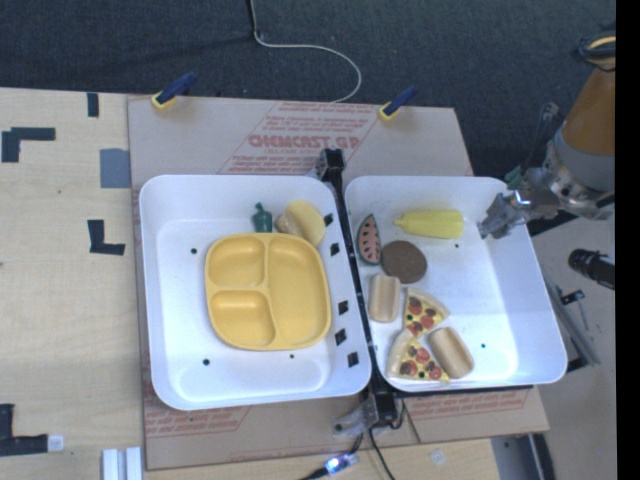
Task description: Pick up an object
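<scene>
Camera view, looking down at a slant on two shallow white bins set side by side on a sheet of cardboard [290, 138]. The right bin [520, 298] is the landmark here. The gripper [500, 213] hangs at that bin's upper right rim, at the end of the grey arm [585, 148] that reaches in from the right edge. Whether it is released or clenched I cannot tell; it appears as a small grey shape, and nothing shows between its tips.

Inside the right bin lie several toy foods. A yellow corn cob [430, 223] lies in the bin's upper part, near the gripper and to its left, apart from it. Just below the corn sits a round brown patty [403, 260]. A watermelon slice [368, 239] lies against the bin's left wall. Below the patty lies a pale bread roll [383, 298], and beside it two pizza slices [420, 313] and a hot dog [450, 351] toward the bin's lower edge, well apart from the gripper.

Left of the right bin, touching it, the left bin [170, 268] holds a yellow divided plate [268, 291], with a small dark green piece [262, 218] and a pale yellow lump [303, 221] just above it.
</scene>
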You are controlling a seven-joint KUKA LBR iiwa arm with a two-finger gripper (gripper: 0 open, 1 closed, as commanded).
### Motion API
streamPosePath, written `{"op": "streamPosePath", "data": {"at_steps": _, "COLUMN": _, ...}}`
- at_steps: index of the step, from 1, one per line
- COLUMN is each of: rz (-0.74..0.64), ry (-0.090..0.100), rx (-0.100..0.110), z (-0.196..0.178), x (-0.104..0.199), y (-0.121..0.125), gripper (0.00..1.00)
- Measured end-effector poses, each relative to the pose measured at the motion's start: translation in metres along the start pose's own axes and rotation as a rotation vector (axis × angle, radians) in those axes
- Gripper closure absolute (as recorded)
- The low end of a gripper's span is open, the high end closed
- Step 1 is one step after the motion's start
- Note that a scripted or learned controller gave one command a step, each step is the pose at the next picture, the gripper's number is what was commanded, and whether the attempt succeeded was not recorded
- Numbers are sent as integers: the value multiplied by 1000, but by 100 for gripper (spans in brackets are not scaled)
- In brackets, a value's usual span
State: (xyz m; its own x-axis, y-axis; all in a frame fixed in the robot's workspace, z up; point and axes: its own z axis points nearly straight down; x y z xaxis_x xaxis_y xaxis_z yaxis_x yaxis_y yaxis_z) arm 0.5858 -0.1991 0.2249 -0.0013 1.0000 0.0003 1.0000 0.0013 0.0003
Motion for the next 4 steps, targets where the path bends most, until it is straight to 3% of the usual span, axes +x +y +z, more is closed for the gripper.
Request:
{"op": "streamPosePath", "data": {"at_steps": 3, "rz": -5, "ry": 2, "rx": 0, "z": -11, "x": 151, "y": 58, "gripper": 100}}
{"op": "streamPosePath", "data": {"at_steps": 4, "rz": -2, "ry": 0, "rx": 2, "z": 0, "x": 176, "y": 74, "gripper": 100}}
